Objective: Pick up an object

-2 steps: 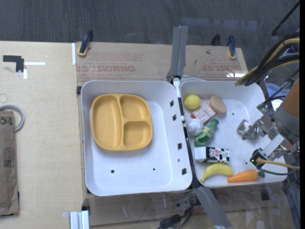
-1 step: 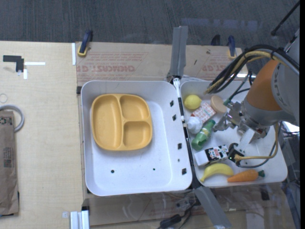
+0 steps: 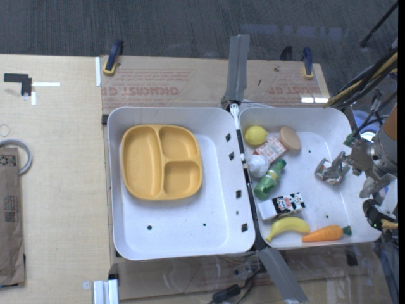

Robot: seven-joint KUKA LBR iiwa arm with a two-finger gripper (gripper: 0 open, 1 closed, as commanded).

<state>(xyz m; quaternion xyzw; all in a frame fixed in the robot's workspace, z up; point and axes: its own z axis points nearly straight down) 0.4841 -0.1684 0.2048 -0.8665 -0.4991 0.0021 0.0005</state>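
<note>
The right bin [image 3: 316,128] holds a lemon [image 3: 255,135], a tan round piece [image 3: 290,139], a red-and-white packet [image 3: 271,149], a white lump [image 3: 257,164], a green bottle [image 3: 270,176], a black-and-white carton [image 3: 288,204], a banana [image 3: 288,227] and a carrot [image 3: 324,234]. My gripper [image 3: 331,170] hangs over bare bin floor in the right half of this bin. It is apart from every object, with the carrot below it in the view and the carton to its left. Nothing shows in its grasp.
A yellow divided plate [image 3: 162,161] lies in the left bin [image 3: 126,233]. The arm's wrist [image 3: 380,163] comes in over the right bin's right rim. A grey divider bar [image 3: 238,68] stands behind the bins. A brown bag [image 3: 9,208] lies at the far left.
</note>
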